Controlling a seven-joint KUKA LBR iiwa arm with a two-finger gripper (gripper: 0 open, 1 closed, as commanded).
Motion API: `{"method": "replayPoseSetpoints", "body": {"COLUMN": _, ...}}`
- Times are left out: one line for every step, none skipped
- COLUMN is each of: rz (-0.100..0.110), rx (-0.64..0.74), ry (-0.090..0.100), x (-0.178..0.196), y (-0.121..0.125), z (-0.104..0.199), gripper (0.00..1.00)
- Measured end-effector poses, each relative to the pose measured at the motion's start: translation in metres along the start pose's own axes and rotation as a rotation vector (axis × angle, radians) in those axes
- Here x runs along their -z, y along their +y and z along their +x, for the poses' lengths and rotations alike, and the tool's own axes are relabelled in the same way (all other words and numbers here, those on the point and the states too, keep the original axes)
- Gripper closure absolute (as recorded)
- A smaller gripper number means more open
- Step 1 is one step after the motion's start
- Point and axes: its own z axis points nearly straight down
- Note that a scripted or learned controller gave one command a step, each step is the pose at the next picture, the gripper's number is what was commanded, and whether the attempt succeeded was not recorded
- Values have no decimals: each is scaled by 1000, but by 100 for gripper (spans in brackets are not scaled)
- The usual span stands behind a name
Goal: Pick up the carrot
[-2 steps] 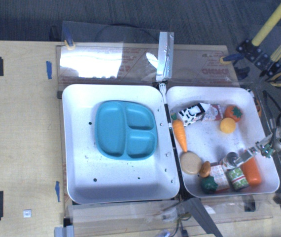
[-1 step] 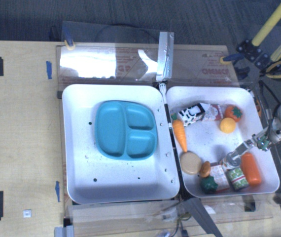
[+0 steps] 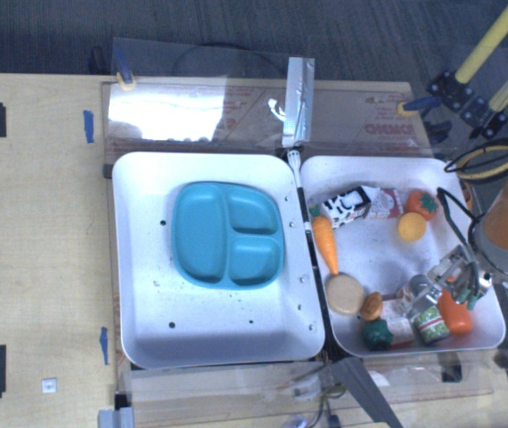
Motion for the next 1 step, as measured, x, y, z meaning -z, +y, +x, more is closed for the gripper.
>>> {"method": "replayPoseSetpoints", "body": {"rz": -3, "rx": 1, "ry": -11, "x": 83, "y": -26, "z": -29, "gripper": 0}}
